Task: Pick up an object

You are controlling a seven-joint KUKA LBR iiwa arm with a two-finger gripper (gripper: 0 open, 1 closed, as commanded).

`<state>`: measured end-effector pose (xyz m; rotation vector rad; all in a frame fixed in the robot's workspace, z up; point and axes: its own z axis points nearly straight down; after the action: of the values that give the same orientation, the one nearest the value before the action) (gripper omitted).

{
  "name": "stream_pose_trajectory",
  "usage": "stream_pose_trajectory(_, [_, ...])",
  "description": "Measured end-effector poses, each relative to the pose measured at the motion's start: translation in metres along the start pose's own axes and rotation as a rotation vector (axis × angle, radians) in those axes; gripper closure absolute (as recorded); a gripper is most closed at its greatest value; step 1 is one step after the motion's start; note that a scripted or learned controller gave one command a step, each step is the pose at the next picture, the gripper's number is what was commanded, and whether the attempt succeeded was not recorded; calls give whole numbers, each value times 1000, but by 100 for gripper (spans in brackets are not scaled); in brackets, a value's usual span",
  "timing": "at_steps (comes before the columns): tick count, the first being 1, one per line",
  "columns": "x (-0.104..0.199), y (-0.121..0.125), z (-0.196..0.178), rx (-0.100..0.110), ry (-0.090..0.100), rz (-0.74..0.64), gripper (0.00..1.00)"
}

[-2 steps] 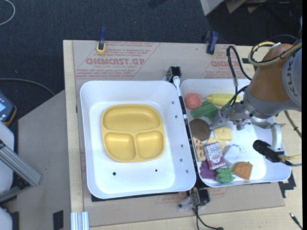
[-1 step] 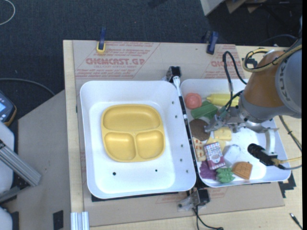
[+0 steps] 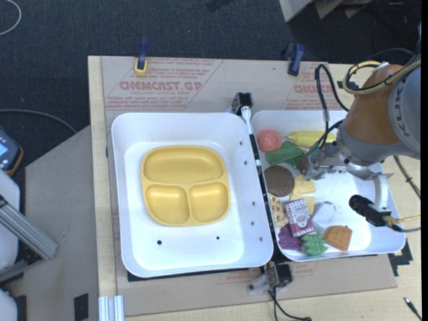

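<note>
Presently the claw (image 3: 311, 166) is being held low in the right bin (image 3: 394, 246), and whether it is wide or narrow cannot be told. Nothing is being seen gripped by it. Just left of it a brown round disc (image 3: 279, 180) is lying; beyond it, a green pepper (image 3: 284, 154), a pink ball (image 3: 269, 140) and a yellow banana (image 3: 306, 138). Nearer the camera, a purple carton (image 3: 299, 217) and a waffle (image 3: 338, 237) are resting. Further left, a yellow divided tray (image 3: 184, 184) is sitting in the left bin (image 3: 127, 179).

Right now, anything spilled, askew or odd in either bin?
Nothing spilled or damaged. The toy food sits jumbled in the right bin, inside its walls. The yellow divided tray lies flat and square in the left bin.
</note>
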<state>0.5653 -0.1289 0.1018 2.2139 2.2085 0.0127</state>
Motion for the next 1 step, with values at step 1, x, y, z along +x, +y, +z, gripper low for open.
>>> stream_pose_trajectory(1, [6, 0, -45, 10, 3, -4, 100])
